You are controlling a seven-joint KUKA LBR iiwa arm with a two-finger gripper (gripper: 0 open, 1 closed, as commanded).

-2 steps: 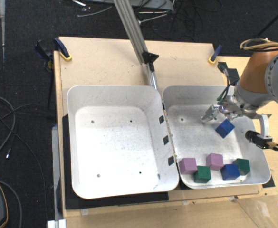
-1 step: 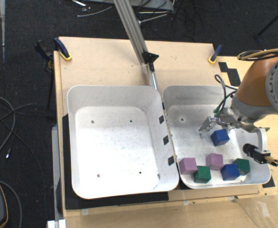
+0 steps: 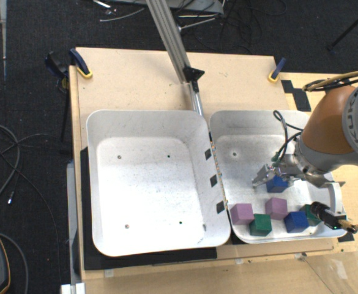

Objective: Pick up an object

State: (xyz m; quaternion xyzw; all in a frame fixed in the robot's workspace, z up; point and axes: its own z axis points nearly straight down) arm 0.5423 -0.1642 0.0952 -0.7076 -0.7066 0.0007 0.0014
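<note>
- Camera view: the arm (image 3: 335, 124) reaches in from the right and bends down over the right bin (image 3: 240, 127).
- The gripper (image 3: 275, 177) sits low in that bin, right at a blue cube (image 3: 277, 184); grey fingers (image 3: 263, 176) show at the cube's left side.
- Whether the jaws are closed on that cube or just straddling it, I cannot tell; the wrist hides the far side.
- The cube looks to be resting on or very near the bin floor, so no lift is evident.
- Other blocks lie along the bin's near edge: a purple cube (image 3: 241, 212), a green cube (image 3: 261, 224), a second purple cube (image 3: 276, 207) and a second blue cube (image 3: 295, 220), untouched.
- The left bin (image 3: 105, 127) holds nothing to pick.
- Judgement: approach is done, the grasp is at best in progress; a secure close and the lift are left.
</note>
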